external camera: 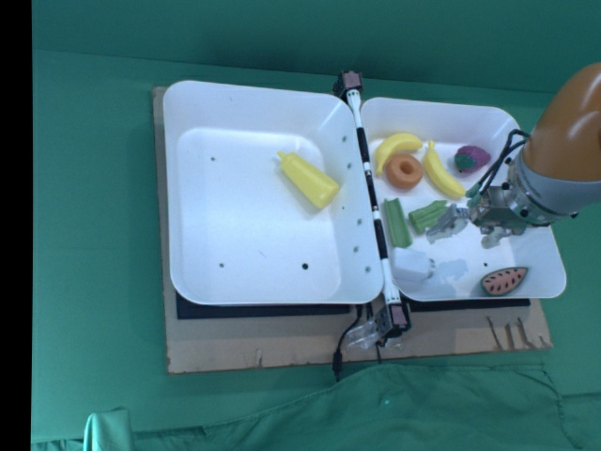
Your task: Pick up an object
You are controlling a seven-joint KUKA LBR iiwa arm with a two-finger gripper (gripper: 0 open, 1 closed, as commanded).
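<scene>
Two bins on the bench, and all the action sits in the right bin, where the gripper is low over the clutter. Nearest the camera, a watermelon slice lies by the front rim, and beside it a pale, whitish block that nearly vanishes against the white floor, easy for any grasp to misjudge. Just behind, the fingers reach left toward a green piece, with a second green stick lying alongside near the divider. Are the fingers apart or together? Cannot tell from here; the metal blurs into the bin, and nothing is plainly seen between them, so no claim of a hold.

The risk, as I judge it: the green pieces lie close together, so closing here could nudge one sideways or pinch only an edge and let it slip on the lift.

Farther back, a doughnut sits touching one banana, a second banana beside it, and a dark strawberry near the wrist; a swing of the arm could brush that strawberry.

Over in the left bin, a yellow bottle lies alone, well apart.
</scene>
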